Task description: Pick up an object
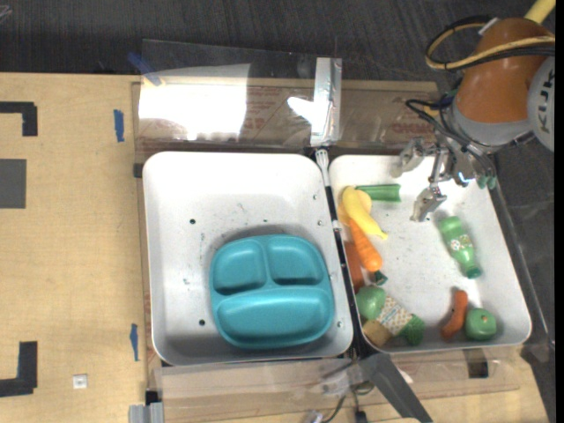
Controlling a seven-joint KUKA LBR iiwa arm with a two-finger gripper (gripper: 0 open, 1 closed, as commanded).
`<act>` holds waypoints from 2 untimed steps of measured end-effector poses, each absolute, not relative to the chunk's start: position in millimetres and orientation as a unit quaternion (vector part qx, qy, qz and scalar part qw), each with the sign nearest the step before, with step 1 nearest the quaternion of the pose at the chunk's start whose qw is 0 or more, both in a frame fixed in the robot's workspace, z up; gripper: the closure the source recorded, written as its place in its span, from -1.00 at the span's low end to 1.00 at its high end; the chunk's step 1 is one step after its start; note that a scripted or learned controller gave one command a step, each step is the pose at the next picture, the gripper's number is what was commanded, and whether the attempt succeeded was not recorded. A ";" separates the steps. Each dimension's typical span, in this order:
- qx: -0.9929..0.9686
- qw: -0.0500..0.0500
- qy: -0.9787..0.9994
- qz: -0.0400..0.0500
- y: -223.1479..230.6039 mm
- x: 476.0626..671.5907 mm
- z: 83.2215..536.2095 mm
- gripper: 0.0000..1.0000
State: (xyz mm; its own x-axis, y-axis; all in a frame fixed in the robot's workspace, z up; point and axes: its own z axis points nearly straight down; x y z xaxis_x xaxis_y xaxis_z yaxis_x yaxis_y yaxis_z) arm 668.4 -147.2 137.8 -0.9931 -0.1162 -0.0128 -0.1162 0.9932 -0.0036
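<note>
Over the right bin (pixel 511 276), near its back edge: grey arm (pixel 538 104) with orange band (pixel 498 77), reaching in from the right. Jaws pointed down into the bin, spread apart, with nothing between them. Hanging above bare white floor, right of the green stick (pixel 381 192) and banana (pixel 361 210), behind the green bottle (pixel 458 245). Touching none of them, as far as can be seen.

Down the right bin's left wall, back to front: green stick lying crosswise, yellow banana just beside it, then carrot (pixel 366 249) slanting toward the front, its top end touching the banana. Below the carrot, a dark scrap too small to make out. At the front left corner, a green ball (pixel 371 303), a patterned block (pixel 398 317) against it, and a tan piece (pixel 377 331) tucked under both. Toward the right wall, green bottle lying on its side, well apart from the left-wall group. At the front right, a red-orange piece (pixel 454 314) touching a green apple (pixel 481 324).

In the left bin (pixel 176 192): a teal plate (pixel 271 291) with three sections, set toward the front right, close to the shared wall.

Behind both bins, a clear sheet (pixel 229 104) catching glare. On the tan bench (pixel 62 236), black marks and bits of blue tape (pixel 118 124).
</note>
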 end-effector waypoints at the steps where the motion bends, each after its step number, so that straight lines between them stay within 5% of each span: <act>1: 0.079 0.004 0.997 0.000 -172.9 581.1 88.6 -1.00; 2: 0.095 0.009 0.995 -0.002 -225.5 621.7 179.9 -1.00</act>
State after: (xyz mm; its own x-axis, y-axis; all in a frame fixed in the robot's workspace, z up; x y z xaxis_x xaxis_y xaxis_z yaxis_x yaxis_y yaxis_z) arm 621.7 -225.5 179.9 -0.9819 0.1884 -0.0181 0.1885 0.9821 -0.0027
